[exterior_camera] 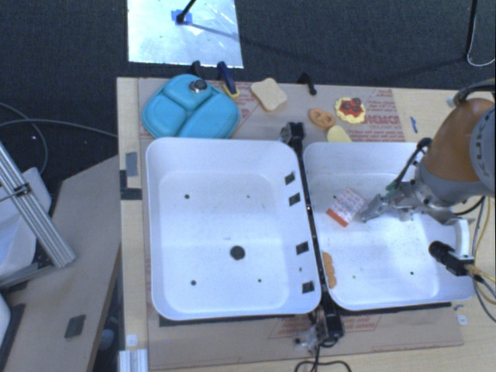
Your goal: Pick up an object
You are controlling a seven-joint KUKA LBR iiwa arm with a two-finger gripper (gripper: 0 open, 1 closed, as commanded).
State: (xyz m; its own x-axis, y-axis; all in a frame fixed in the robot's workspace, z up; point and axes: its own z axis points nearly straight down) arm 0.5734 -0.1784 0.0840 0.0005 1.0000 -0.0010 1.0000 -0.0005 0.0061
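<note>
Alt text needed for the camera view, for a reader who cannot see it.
A grey arm's gripper reaches from the right into the right bin, its tip beside a small packet and an orange piece. The left bin sits alongside; a blue tray lies behind it.

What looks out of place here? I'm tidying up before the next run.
Several toy foods lie on the bench outside the bins: a toast slice, a pretzel and a small pizza. A blue lidded tray sits there too.

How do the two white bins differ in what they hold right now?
The left bin holds a small dark round object; the right bin holds a pale packet, a small orange piece and a tan item at its left wall. The gripper is over the right bin, not the left. Both are shallow and white.
</note>
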